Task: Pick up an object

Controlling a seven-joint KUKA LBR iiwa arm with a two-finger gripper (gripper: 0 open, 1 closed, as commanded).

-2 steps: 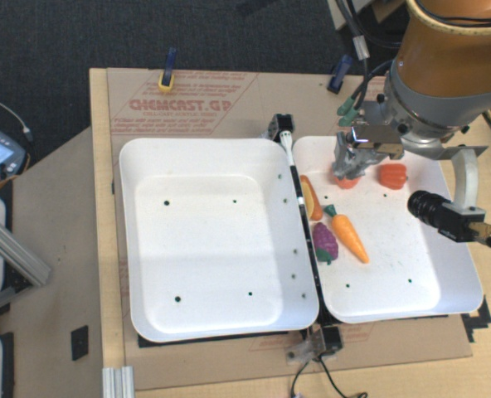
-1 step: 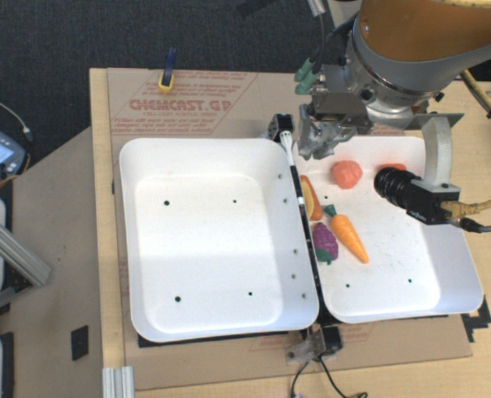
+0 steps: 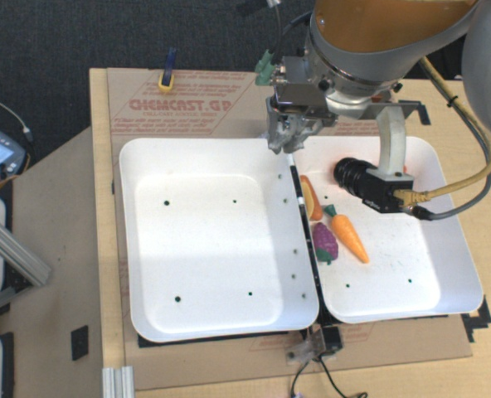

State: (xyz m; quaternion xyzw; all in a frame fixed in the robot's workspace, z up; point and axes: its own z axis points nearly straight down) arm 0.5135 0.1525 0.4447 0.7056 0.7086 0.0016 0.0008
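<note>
The arm [image 3: 395, 23] came in from the right over two white bins; left bin [image 3: 138, 164], right bin [image 3: 444, 247]; gripper [image 3: 285, 142] hung at the far end of the divider, honestly couldn't tell its state; carrot [image 3: 350, 237], purple veg [image 3: 324, 242] and a hotdog-ish thing [image 3: 312, 199] lay just below it, apart, in the right bin.

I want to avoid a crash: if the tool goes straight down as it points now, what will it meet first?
Probably the rims where the left bin and the right bin meet. The tool hangs above their far end; depth is unclear. The toy carrot lies nearer the camera, off that line.
</note>
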